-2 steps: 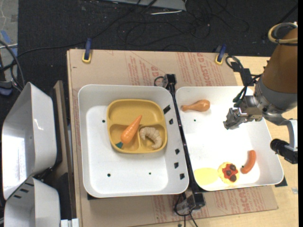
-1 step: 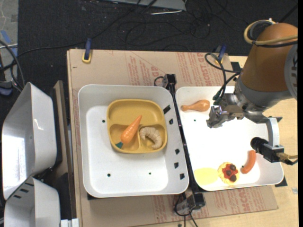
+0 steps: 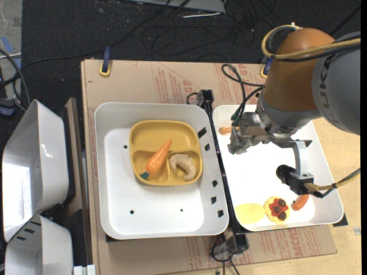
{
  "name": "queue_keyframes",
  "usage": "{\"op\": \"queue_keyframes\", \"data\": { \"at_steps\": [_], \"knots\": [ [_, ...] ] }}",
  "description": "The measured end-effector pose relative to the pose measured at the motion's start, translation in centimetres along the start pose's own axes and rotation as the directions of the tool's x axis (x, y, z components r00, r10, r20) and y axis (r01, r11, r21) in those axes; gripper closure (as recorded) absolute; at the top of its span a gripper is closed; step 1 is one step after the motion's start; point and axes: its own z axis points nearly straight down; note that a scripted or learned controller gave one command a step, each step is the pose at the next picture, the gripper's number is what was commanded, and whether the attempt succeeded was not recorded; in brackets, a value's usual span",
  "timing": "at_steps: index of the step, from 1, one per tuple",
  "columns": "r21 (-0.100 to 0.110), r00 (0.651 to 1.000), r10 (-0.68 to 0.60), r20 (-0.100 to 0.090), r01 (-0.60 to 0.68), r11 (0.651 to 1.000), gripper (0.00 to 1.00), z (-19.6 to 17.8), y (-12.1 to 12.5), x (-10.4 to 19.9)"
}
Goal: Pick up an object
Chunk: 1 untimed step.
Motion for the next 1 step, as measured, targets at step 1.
{"op": "queue_keyframes", "data": {
  "at_steps": [1],
  "knots": [
    [-0.003, 1.000, -0.001, 0.000, 0.001, 1.000, 1.00, -0.38, 0.90, 5.18]
  ]
}}
